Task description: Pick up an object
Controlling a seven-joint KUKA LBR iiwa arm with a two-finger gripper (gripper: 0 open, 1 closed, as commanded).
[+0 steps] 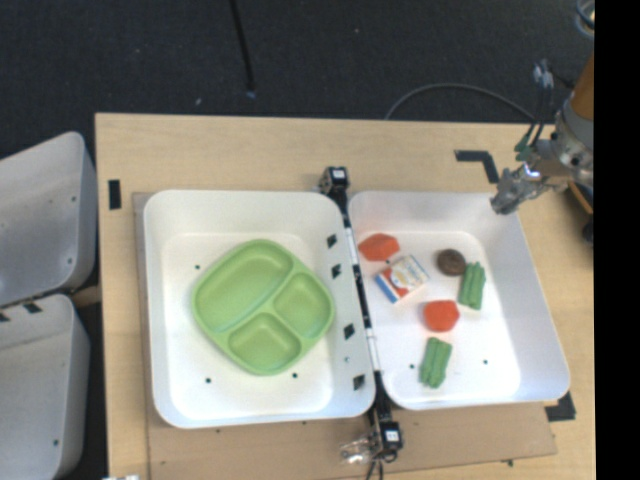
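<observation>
The right bin [500, 368] holds several small items. An orange-red piece [378, 247] lies near its left wall, with a small red, white and blue carton [402, 276] beside it. A brown round piece [451, 262] and a green piece [471, 286] lie further right. A red round piece [440, 315] and another green piece [434, 361] lie nearer the front. My gripper [508, 196] hangs over the bin's far right corner, above and apart from all the items, with nothing seen in it.
The left bin [170, 388] holds a green divided plate [262, 306]. A black-clipped divider [352, 298] runs between the bins. A cable [450, 93] loops over the bench behind the right bin.
</observation>
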